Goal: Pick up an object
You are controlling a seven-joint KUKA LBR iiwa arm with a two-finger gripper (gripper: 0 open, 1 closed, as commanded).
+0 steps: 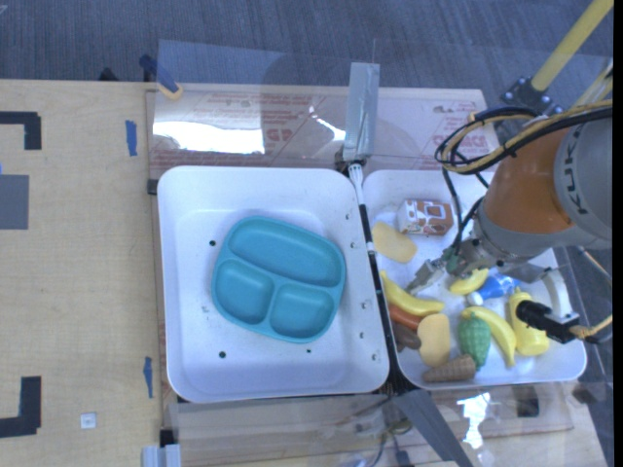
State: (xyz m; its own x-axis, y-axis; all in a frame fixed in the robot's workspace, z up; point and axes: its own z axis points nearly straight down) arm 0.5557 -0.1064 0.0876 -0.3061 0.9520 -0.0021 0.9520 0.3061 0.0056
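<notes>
**Bench and floor around the work area**

A dark blue-grey carpeted floor is seen across the top of the view. The left side is taken up by a pale wooden benchtop, marked with black corner brackets and small strips of blue tape. Behind it, a clear sheet, possibly plastic, is lit by a bright glare. A yellow pole is set at the upper right.

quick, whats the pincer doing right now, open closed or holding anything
Pincer: down in the right white bin among the toy foods, beside a small yellow plastic banana piece; cannot be told whether it is open, closed or holding anything.
</notes>
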